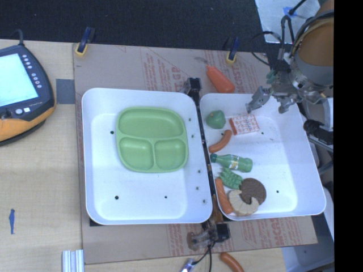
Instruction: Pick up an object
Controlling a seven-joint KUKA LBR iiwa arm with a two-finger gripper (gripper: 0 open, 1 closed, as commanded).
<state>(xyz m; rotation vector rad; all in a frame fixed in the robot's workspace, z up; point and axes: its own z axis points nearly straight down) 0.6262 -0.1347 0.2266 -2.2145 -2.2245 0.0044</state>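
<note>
- Objects for picking are lying in the right bin point(295, 169): a green round piece point(215, 119), a red-and-white packet point(244, 124), a sausage point(220, 141), a green bottle point(233, 162), a green ridged item point(231, 179), a brown disc point(253, 190), a tan ring point(243, 204) and an orange carrot point(222, 196).
- Gripper point(271, 100) is hovering over the bin's far right part, just beside the packet; jaws are standing open, gripping nothing.
- Left bin point(96, 169) is carrying a green divided plate point(152, 139).
- A second carrot point(220, 80) is lying on the surface beyond the bins.
</note>
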